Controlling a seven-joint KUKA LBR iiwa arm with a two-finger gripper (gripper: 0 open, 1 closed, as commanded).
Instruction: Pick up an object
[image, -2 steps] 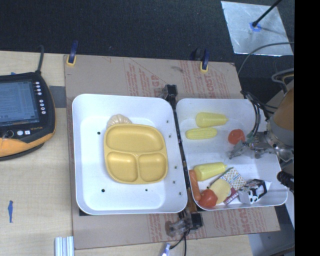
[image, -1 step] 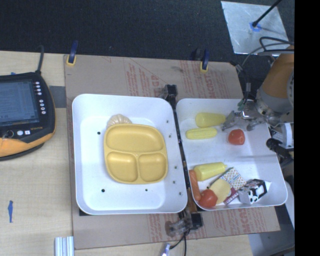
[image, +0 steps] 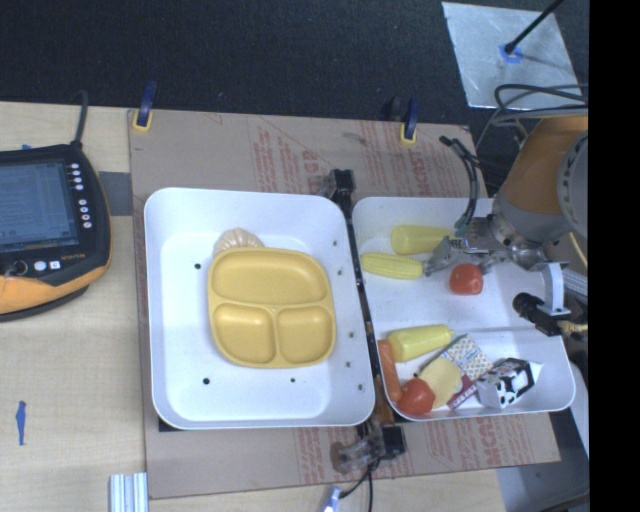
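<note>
Over the right-hand shallow white bin (image: 372, 225), approx. 1 o'clock of bench centre, the grey two-finger gripper (image: 462, 262) sits low, just above and touching-close to a small red round fruit-like piece (image: 466, 279). Claw state: cannot tell; dark linkage hides the tips, and nothing shows as pinched.

Nearest candidate for pickup: the red piece, upper half of the right bin. At its 9 o'clock lie a yellow corn-shaped plastic piece (image: 391, 266) and, just above that, a yellow rounded plastic block (image: 418, 239), both near the gripper's left side.

Lower half of same bin, approx. 5 o'clock of bench centre: a second yellow rounded piece (image: 418, 342), a red tomato-like ball (image: 416, 397), an orange carrot-like stick (image: 386, 358), a pale yellow wedge (image: 441, 379), a patterned packet (image: 469, 357) and a black-and-white cow-print item (image: 509, 382), packed close together.

Left bin (image: 160, 300) holds a yellow three-compartment plastic tray (image: 271, 305), with a beige rounded item (image: 238, 240) partly under its 11 o'clock edge.

Risks (judgement):
- Red piece is round; an off-centre close may squirt it out sideways.
- Yellow pieces sit near; a wide approach may nudge one or catch two.
- Bin wall at approx. 3 o'clock limits finger clearance.
- Contact unconfirmed, so a lift may come up with nothing.
</note>
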